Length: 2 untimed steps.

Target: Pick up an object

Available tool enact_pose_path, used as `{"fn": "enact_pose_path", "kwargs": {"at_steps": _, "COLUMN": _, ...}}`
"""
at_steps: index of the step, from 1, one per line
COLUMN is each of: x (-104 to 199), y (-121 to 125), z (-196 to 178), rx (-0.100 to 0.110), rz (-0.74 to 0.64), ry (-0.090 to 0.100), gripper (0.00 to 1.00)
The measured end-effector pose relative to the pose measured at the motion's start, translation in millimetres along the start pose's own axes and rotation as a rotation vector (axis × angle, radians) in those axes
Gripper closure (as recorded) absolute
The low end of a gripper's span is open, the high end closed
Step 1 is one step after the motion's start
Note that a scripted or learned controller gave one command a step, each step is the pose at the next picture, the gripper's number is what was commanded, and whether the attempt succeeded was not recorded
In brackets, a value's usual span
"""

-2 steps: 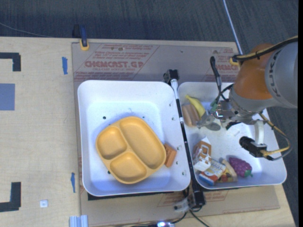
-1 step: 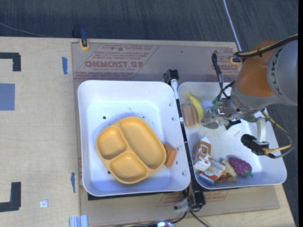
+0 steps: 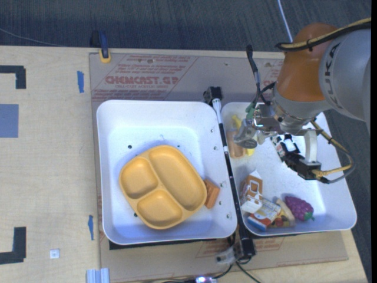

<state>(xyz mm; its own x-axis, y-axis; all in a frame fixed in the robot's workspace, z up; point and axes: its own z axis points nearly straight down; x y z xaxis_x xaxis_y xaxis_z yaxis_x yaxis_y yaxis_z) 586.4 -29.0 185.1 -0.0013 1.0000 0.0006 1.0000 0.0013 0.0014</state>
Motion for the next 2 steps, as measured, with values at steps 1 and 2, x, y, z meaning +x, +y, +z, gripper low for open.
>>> {"fn": "enact_pose_path", "kwargs": {"at_steps": 1, "x": 21.0, "y": 6.0, "z": -47.7, "rx": -0.001, "rz": 0.000, "ry": -0.001, "gripper": 1.00}}
{"fn": "enact_pose_path", "kwargs": {"at_steps": 2, "x": 31.9, "y": 9.3, "z": -80.0, "rx": -0.001, "rz": 0.000, "ry": -0.001, "gripper": 1.00}}
